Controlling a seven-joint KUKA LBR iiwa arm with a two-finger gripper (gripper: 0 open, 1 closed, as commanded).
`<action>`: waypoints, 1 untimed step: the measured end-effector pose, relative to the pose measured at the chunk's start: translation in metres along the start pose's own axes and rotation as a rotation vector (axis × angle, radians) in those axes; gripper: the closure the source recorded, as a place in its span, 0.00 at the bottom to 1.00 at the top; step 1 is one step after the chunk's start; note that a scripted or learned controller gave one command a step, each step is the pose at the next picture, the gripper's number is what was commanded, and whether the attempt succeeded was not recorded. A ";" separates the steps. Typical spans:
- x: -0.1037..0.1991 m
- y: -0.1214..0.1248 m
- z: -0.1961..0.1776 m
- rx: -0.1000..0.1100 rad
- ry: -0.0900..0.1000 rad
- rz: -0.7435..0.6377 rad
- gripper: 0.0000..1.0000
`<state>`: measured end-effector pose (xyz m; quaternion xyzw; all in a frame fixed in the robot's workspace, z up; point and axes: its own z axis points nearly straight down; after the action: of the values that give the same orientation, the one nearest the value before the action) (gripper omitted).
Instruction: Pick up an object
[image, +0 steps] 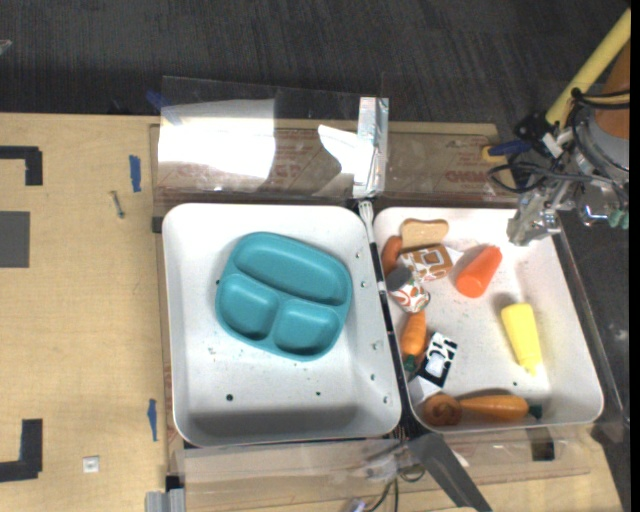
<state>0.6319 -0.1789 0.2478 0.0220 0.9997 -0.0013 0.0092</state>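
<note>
The fingers (520, 232) hang over the far right corner of the right bin (580, 390); I cannot tell if they are spread or closed, and no object is seen between them. So, in my judgement, the pick is not yet done. Nearest lies a toy carrot (490, 405), then a yellow piece (522, 335), then an orange cup (478, 270) close to the fingers. The left bin (190, 330) bears a teal divided plate (283, 293). All rest on the bin floors; the descent, the grasp and the lift are left.

Two white bins (190, 400), one teal tray (284, 293), two carrots (490, 406).
</note>
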 end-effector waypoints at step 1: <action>0.043 0.006 0.019 -0.003 0.013 0.004 1.00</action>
<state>0.5899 -0.1713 0.2279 0.0242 0.9997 0.0003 0.0026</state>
